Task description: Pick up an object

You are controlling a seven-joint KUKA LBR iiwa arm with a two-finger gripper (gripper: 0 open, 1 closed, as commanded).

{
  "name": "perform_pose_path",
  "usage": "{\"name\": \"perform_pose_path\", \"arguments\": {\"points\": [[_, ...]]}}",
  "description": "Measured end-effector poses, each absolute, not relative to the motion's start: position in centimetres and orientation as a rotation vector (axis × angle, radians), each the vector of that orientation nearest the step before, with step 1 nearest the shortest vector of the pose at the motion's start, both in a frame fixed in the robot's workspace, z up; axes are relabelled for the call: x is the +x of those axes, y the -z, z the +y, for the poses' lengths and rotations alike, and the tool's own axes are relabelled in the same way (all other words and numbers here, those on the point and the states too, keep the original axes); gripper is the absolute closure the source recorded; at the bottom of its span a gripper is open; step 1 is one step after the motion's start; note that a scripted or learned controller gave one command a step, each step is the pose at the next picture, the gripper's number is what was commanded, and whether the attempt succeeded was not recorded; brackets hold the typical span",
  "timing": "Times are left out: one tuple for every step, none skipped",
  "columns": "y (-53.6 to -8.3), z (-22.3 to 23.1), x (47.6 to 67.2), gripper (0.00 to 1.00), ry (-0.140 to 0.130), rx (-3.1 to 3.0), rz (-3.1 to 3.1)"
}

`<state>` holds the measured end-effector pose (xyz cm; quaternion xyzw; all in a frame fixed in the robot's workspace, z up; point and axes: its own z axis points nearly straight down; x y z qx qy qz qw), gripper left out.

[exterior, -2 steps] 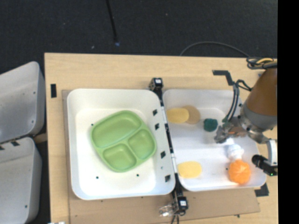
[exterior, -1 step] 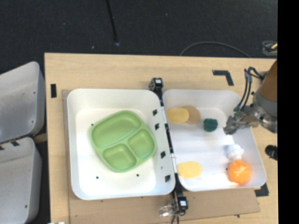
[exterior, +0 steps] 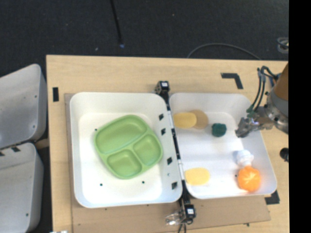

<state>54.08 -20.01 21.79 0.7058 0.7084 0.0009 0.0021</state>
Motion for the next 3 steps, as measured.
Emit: {"name": "perform_pose_path", "arguments": {"points": [[-21.3, -14.2, 54.6, 1.0, 0.0, 2.215, 2.228], [-20.9, -8.6, 54.8, 1.0, -0.002, 2.214, 2.23], [-20.5, -3.7, 55.3, 1.0, -0.001, 2.215, 2.23]]}}
